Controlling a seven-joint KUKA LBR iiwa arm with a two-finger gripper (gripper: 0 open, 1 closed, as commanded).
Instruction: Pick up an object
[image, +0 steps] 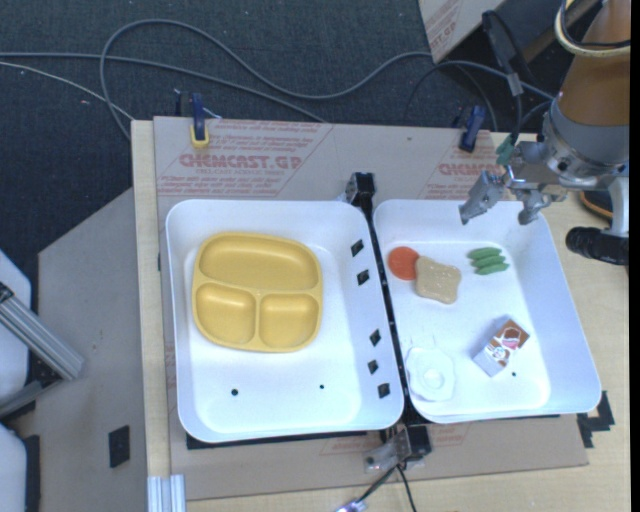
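In right bin (560, 300), flat orange disc (402, 263)

Grey arm (590, 125), orange band, metal pincer (508, 205).

Dark blue-grey carpet floor (300, 50) w/ thin grey cables (150, 40) looping across it; brown cardboard sheet w/ red lettering (250, 160) covers bench, blue clamps (198, 118) at back edge.

You have two white bins (275, 425), one yellow divided plate (258, 291), and five small items: orange disc (402, 263), tan slice (438, 281), green pods (488, 260), white lid (431, 372), small carton (500, 347).
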